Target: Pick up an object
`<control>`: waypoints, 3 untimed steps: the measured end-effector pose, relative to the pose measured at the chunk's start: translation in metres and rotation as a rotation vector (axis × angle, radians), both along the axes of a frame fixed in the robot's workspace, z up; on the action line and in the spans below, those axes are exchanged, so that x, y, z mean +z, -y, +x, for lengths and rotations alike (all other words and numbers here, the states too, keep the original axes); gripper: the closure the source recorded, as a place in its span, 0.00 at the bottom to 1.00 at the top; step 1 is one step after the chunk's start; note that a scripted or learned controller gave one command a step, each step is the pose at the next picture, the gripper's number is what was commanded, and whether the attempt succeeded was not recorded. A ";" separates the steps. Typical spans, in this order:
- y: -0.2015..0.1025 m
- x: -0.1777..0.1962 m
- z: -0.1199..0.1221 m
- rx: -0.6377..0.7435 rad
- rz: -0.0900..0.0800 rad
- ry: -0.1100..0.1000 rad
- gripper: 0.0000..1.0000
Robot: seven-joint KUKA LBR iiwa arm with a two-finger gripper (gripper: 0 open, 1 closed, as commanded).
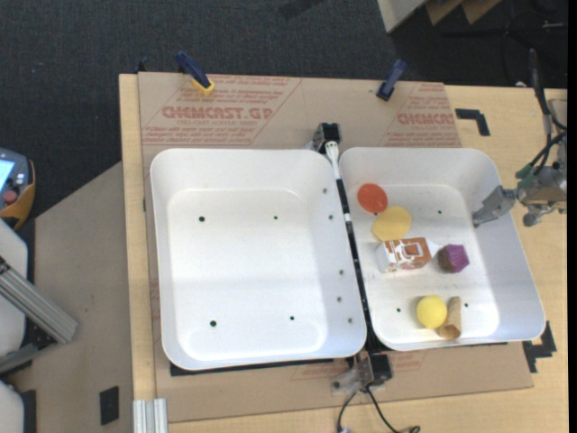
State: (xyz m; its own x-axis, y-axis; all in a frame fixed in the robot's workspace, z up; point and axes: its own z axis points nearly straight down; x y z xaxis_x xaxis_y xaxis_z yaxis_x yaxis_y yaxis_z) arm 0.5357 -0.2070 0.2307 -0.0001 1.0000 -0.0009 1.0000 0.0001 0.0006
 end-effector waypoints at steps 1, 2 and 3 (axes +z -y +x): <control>-0.002 -0.146 0.016 0.001 0.005 -0.011 0.00; 0.000 -0.127 0.019 -0.001 -0.001 0.003 1.00; 0.019 0.130 -0.027 -0.001 -0.009 0.019 1.00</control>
State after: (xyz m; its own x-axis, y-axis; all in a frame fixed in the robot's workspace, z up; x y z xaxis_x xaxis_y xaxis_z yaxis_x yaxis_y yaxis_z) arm 0.5082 -0.2263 0.3603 0.0007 1.0000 -0.0095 0.9998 -0.0005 0.0196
